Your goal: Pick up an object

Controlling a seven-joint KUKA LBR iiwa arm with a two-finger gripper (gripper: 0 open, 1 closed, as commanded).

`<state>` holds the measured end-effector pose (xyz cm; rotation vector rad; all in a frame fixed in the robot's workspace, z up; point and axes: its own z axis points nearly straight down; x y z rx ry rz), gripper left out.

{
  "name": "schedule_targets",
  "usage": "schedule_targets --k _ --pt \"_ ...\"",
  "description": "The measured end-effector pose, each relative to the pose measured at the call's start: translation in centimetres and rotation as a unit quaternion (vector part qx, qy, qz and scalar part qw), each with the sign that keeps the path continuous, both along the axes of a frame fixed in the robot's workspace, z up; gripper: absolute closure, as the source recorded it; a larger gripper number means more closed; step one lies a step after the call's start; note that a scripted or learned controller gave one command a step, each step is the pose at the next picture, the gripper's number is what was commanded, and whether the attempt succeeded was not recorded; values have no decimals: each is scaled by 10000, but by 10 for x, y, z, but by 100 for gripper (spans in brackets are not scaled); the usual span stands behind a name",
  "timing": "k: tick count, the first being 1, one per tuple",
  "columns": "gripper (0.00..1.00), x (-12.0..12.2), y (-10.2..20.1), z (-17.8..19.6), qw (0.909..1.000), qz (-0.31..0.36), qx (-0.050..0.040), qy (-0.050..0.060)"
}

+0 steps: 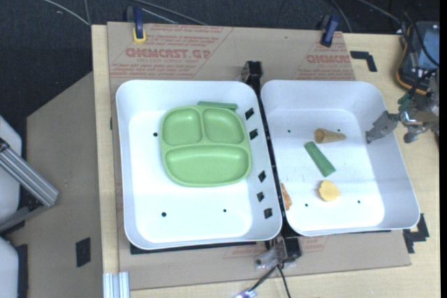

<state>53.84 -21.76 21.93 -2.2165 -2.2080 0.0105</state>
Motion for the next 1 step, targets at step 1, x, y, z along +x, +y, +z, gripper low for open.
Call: schedule_targets --k 1 --pt "0 3 1 7 10000 22 -19 -67"
